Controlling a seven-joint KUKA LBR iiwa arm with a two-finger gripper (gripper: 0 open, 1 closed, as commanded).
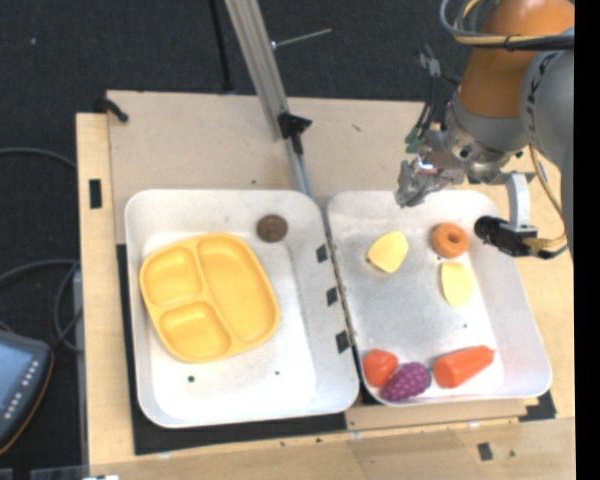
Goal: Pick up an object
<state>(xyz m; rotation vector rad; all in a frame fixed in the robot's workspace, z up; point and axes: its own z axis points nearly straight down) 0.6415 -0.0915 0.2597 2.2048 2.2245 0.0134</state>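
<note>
The right bin [500, 343] holds a pale yellow wedge [387, 252], an orange ring-shaped donut [449, 239], a yellow oval piece [458, 283], a red tomato-like piece [379, 367], a purple grape bunch [408, 380] and an orange carrot [464, 365]. My gripper [412, 186] hangs over the bin's far left corner, above and slightly right of the yellow wedge. Nothing shows between its fingers.
The left bin [300, 358] carries a yellow divided tray [208, 295] and a small brown disc [271, 228] near its far edge. A slanted metal pole [265, 68] rises behind the bins. A black clamp with cable [510, 235] hangs off the arm over the right bin's far right.
</note>
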